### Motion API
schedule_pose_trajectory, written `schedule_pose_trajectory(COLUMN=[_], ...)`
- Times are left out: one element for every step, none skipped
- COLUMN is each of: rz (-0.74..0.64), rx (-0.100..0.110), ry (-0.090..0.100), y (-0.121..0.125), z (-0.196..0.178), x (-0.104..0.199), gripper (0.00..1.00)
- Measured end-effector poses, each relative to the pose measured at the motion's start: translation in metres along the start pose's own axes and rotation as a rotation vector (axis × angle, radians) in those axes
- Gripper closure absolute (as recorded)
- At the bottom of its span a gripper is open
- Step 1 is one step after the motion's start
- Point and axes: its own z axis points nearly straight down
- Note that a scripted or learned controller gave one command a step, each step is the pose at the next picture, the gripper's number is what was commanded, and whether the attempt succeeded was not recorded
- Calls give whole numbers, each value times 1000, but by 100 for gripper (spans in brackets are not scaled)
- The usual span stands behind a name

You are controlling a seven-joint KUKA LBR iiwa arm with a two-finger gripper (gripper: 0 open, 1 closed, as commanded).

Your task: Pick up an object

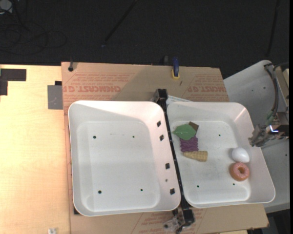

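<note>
Gripper (258, 139) sits at the far right of the camera view, just outside the right rim of the right bin (256, 191), small and partly lost against the grey mounting plate behind it. Whether it is open or closed cannot be told from here; nothing shows in its grasp.

Nearest to it, just inside that rim, lies a white egg-shaped piece (240, 155), and touching or almost touching its lower side is a pink-frosted doughnut (240, 171). Both lie a little below and to the left of the gripper, apart from it.

Well across the same bin, close to the divider between the two bins, is a small cluster: a green leaf-like piece (185, 130) with a brown bit at its upper right corner, a purple bunch (189, 144) (possibly toy grapes, though the detail is too soft to be sure) directly below it, and a tan cone-shaped piece (195, 155) lying on its side beneath that, its point toward the right. These three overlap or touch one another and are well apart from the gripper.

Beside it on the left stands the left bin (80, 199), white like its neighbour, both resting on a sheet of cardboard (112, 84) on the wooden bench (24, 155).
</note>
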Motion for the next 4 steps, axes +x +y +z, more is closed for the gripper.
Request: schedule_pose_trajectory(rz=[6, 1, 6, 2], rx=[26, 3, 20, -2], ry=[6, 0, 4, -3], y=[-3, -1, -5, 0], z=[151, 40, 178, 15], x=[-29, -17, -58, -58], gripper=[100, 100, 100, 100])
